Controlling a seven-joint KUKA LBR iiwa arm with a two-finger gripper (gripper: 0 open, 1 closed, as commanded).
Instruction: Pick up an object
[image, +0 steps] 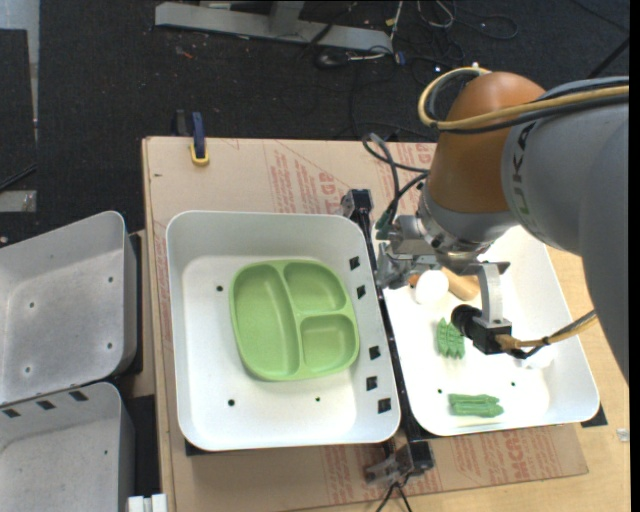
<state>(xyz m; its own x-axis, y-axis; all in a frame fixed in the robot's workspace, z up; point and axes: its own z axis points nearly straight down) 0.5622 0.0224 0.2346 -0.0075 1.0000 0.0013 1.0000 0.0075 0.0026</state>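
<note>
Above right bin (572, 392), grey arm (565, 165), inside left bin (200, 385), green plate (295, 318)

— Where do we see the arm (570, 170)?
— We see it reaching over the right bin (565, 395), its orange-banded wrist (480, 140) bent down, the gripper (415, 262) above that bin's far left corner.

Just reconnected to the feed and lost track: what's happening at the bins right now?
The KUKA arm reaches in over the back of the right bin, its end effector low beside a white round object and a tan piece. Nothing can be seen held. Two green pieces lie loose nearer the front. The left bin holds a green divided plate.
</note>
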